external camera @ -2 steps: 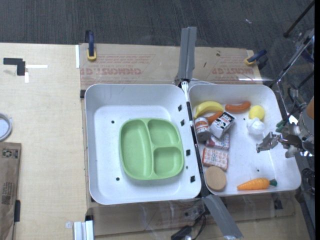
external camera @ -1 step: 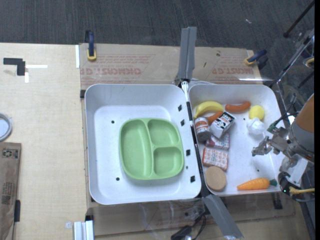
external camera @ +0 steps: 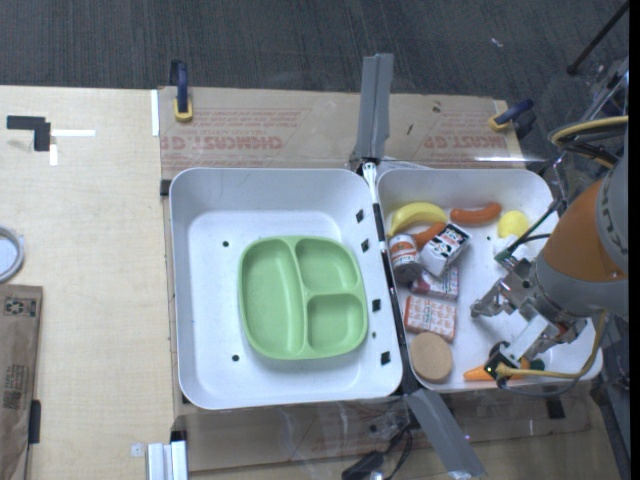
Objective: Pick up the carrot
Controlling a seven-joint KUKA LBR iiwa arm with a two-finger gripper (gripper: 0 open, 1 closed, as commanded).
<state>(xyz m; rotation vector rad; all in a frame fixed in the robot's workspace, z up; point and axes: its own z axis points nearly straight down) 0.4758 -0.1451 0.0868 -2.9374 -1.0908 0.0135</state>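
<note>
The gripper (external camera: 500, 306) hangs low over the right-hand part of the right bin (external camera: 470, 180), pointing toward the bin's middle. The slanted view does not show whether it is open or closed, and nothing can be seen held in it. Behind it the grey wrist rises into the orange band of the arm (external camera: 590, 240), which comes in from the right edge. The carrot (external camera: 482, 373) lies on the bin floor near the front wall, a small orange piece with a green end pointing right. It sits nearer the camera than the gripper and close to it, though contact between them cannot be judged. Just left of the carrot rests a round tan disc (external camera: 433, 356), and beyond that a red-and-white packet (external camera: 430, 315) lies flat. Farther back stand a small can (external camera: 403, 255) and a black-and-white carton (external camera: 446, 247), close together. Along the back of the bin are a banana (external camera: 418, 215), a reddish sausage (external camera: 475, 213) and a yellow lemon-like piece (external camera: 512, 224), the last nearest the arm. The left bin (external camera: 200, 268) adjoins the right one and holds a green divided plate (external camera: 303, 298) near its middle. Both bins stand on a sheet of cardboard (external camera: 260, 133) held by clamps at the back corners.
</note>
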